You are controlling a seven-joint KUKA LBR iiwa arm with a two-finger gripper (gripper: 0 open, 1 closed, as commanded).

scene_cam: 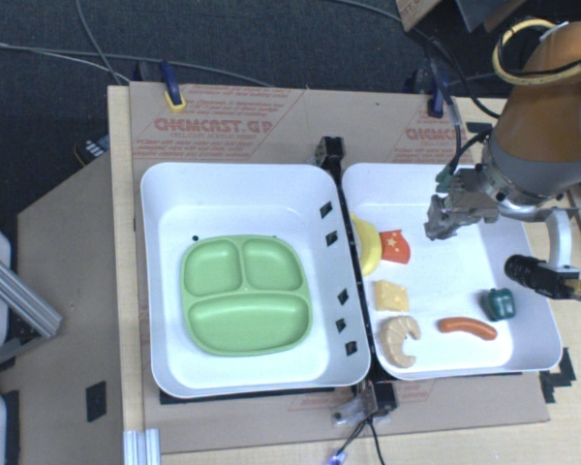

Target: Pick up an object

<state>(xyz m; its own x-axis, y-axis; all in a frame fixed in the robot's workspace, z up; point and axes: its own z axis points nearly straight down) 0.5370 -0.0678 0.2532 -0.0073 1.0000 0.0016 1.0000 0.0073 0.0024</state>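
My claw (443,223) over the right bin (533,355), grip state I cannot tell, red piece (395,247) just left-below, sausage (468,328) further below

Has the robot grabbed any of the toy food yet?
Not yet, it looks like. The hand hangs over the right bin with nothing seen in it. The sausage, red piece, cheese wedge and croissant all lie on the bin floor. Still to do: go down, grab one and lift it.

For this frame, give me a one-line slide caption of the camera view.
Gripper poised above right bin of toy foods; green divided tray in left bin.
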